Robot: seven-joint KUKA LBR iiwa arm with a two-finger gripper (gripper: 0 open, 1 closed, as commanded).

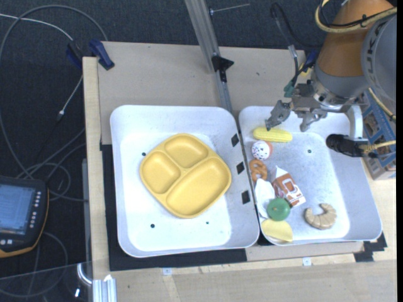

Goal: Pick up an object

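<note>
Arm (352, 36) reaches from right, hand (293, 117) spread open, pointing down.

We've got the end effector (293, 117) hanging open-fingered over the right bin (343, 168), just above the corn cob (272, 134). Below it sit a white ball (261, 150), pretzel (257, 169), green ball (278, 209) and croissant (320, 216). Left bin (126, 187) holds a yellow divided plate (184, 175).

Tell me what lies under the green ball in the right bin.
The green ball sits on a white wrapper, overlapping an orange-and-white packet and a yellow piece. What the ball itself covers is hidden.
</note>
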